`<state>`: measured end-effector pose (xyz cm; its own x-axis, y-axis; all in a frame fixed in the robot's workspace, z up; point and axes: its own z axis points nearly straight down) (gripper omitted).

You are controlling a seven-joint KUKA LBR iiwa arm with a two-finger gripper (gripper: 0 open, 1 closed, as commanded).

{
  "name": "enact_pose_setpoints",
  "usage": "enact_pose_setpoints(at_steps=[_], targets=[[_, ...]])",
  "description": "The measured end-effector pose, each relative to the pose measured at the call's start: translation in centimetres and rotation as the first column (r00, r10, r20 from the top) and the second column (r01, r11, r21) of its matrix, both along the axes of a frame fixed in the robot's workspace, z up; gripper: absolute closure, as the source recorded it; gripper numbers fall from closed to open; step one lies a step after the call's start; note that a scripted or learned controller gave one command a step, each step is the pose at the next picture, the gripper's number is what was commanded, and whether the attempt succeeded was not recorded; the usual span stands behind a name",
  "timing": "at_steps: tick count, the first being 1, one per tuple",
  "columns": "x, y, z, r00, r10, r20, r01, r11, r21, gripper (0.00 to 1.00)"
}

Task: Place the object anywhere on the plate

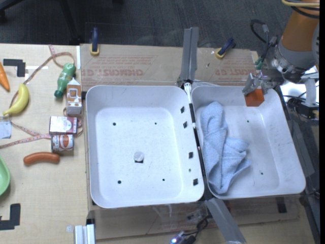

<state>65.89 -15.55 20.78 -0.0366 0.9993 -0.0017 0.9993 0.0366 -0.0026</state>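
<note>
My gripper [255,91] hangs over the far edge of the right bin [284,151], near its back right corner. It is shut on a small orange block [254,98], which shows just below the grey fingers [250,85]. Part of a green plate [2,176] shows at the far left edge of the bench, well away from the gripper. The arm with its orange band [299,29] comes in from the upper right.
A crumpled light blue towel [221,146] lies in the left half of the right bin. The left bin [101,105] holds a small pale disc [138,157]. Toy foods lie left of the bins: banana [18,99], green bottle [65,78], cartons, can [62,143], sausage [41,158].
</note>
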Motion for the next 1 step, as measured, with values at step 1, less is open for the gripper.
enact_pose_setpoints(at_steps=[1], targets=[[-6.85, 0.62, 8.33, 0.993, -0.121, 0.001, 0.121, 0.993, 0.000, 1.00]])
